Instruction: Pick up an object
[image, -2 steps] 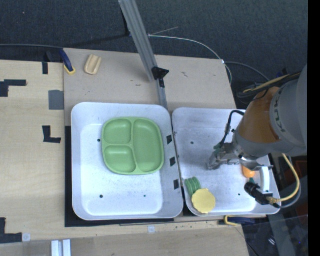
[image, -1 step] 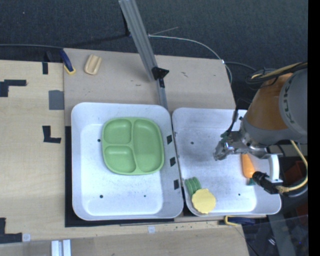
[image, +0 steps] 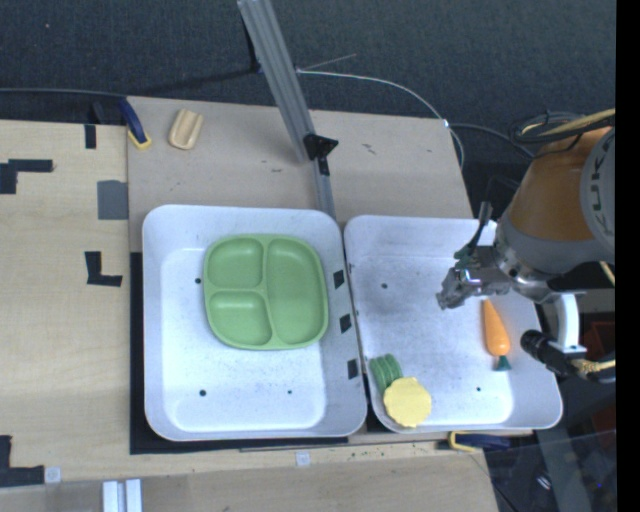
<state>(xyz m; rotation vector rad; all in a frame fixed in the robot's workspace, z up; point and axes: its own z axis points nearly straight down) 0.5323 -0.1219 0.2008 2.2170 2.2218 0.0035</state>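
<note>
Yellow disc (image: 408, 401) with a green piece (image: 385, 368) touching it, at the right bin's (image: 420, 250) near edge.
Carrot (image: 495, 330) lies by that bin's right side, just beside the gripper (image: 452, 292), which hangs over the bin floor left of it; can't tell whether it is spread or closed. Green divided plate (image: 266, 291) sits in the left bin (image: 170, 330). Tan block (image: 186, 129) on the worktop (image: 60, 290), far side.

A wooden counter (image: 60, 300) carries strips of black tape (image: 98, 268) and a grey patch (image: 113, 199) on its left part. Near its back edge lie a small tan block (image: 185, 129) and a blue-and-yellow clip (image: 134, 124), while a grey metal bar (image: 285, 85) slants across the back.
</note>
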